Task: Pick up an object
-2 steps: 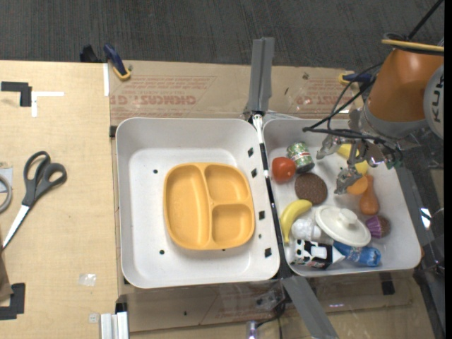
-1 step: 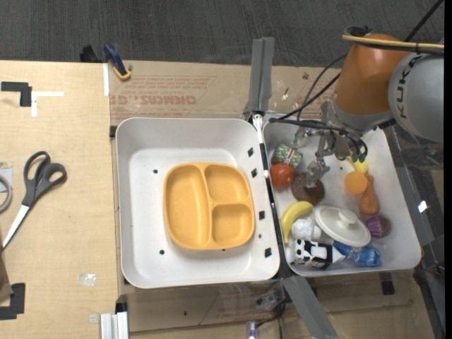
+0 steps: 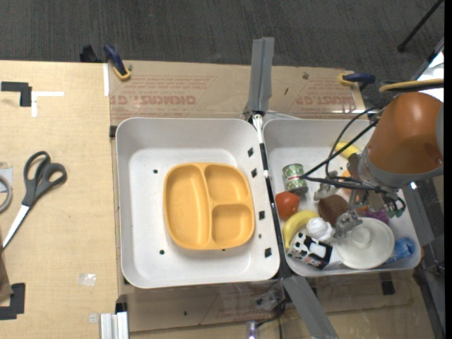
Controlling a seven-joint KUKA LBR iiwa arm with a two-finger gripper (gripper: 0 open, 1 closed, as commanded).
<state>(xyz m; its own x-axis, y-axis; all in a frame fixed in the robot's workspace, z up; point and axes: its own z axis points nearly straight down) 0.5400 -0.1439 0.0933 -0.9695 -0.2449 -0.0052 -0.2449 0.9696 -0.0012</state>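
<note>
Gripper [image 3: 347, 222] low in the right bin [image 3: 311, 129], over the clutter; finger state cannot be told (wrist and cables block it). Directly beneath: brown object [image 3: 330, 207] and white bowl [image 3: 367, 244]. To its left: tomato [image 3: 287, 203], banana [image 3: 296, 226], green can [image 3: 294, 177]. Far left, other bin: yellow divided plate [image 3: 209, 205].

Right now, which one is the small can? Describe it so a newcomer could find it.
Take the right bin, the crowded one beside the bin holding the yellow tray. Near its left wall, above the red-orange fruit, lies the small can: the sole metal cylinder, with a green label.
</note>
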